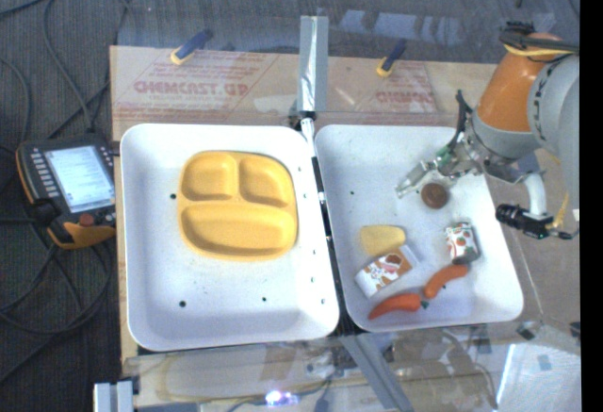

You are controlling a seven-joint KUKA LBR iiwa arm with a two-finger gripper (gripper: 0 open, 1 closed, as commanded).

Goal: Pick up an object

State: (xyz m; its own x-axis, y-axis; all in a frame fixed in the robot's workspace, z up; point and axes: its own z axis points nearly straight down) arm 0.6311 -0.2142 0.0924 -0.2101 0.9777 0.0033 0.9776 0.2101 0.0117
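My gripper [426,176] hangs over the upper part of the right bin [353,165], its fingers open and nothing between them. A small brown round object [434,195] lies just below and right of the fingertips, apart from them. Further down the bin lie a yellow wedge [382,237], a red-and-white carton [384,271], a smaller red-and-white box [460,241], an orange carrot [445,280] and a red pepper [396,304].
The left bin [151,306] holds a yellow divided tray [237,204]. A metal divider post [311,61] stands between the bins at the back. A teach pendant [68,182] lies left of the bench. The arm's orange band [509,94] is at the right.
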